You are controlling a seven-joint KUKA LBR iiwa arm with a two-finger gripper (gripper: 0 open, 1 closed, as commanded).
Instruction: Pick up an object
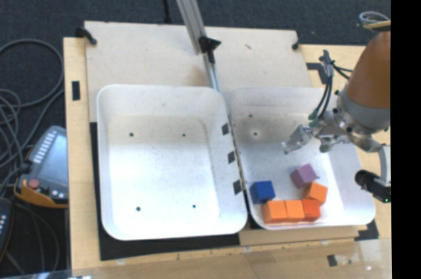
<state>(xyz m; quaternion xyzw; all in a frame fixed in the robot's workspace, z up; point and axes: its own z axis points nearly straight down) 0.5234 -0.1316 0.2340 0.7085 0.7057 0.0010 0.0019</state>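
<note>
The table (79, 139) is a pale wooden board on dark carpet, and it carries two shallow white bins side by side. The left bin (164, 166) sits toward the view's left, its speckled floor showing a few small dark dots. The right bin (263, 113) touches it along a shared edge marked by small dark clips. A slanted aluminium rail (187, 1) runs from the top of the view down to the seam between the bins. The arm (370, 83), with its orange band above a grey wrist, reaches in from the right and hangs over the right bin. Its jaws (296, 139) point left and hover above bare bin floor, apart from the blocks; whether they are released or clenched cannot be told. In the near part of the right bin lie the objects: a long orange block (284, 210) along the front wall, a small orange block (316, 192) touching its right end, a purple block (304, 175) just behind that, and a blue block (263, 191) to the left. A handheld pendant (46, 162) lies on the floor at far left among grey cables (20, 80).
</note>
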